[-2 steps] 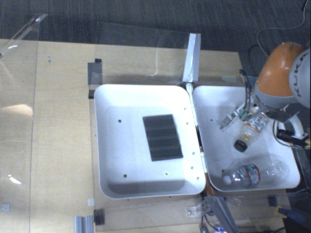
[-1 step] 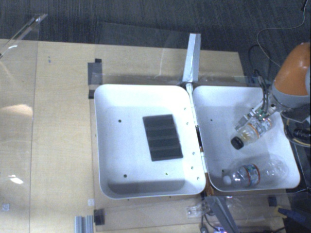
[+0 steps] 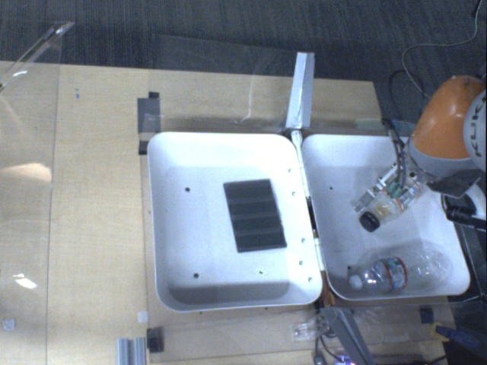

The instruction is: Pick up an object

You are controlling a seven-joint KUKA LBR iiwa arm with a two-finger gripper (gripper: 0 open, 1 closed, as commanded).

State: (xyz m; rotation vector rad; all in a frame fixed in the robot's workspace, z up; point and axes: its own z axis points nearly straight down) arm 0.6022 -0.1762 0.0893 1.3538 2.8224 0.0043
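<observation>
Here, a dark grey carpet (image 3: pixel 190 10) covers the floor at the far side of the room. In front of it sits a pale wooden bench (image 3: pixel 76 204). Two white bins rest on the bench, side by side and touching. The left bin (image 3: pixel 171 204) has a flat black ridged pad (image 3: pixel 254 215) lying in its middle. The grey arm (image 3: pixel 450 128) with its orange band reaches over the right bin (image 3: pixel 335 173). Its gripper (image 3: pixel 380 204) hangs above the middle of that bin, and I cannot tell its state. A clear plastic bottle (image 3: pixel 396 271) lies on its side at the near edge of the right bin, apart from the gripper.
</observation>
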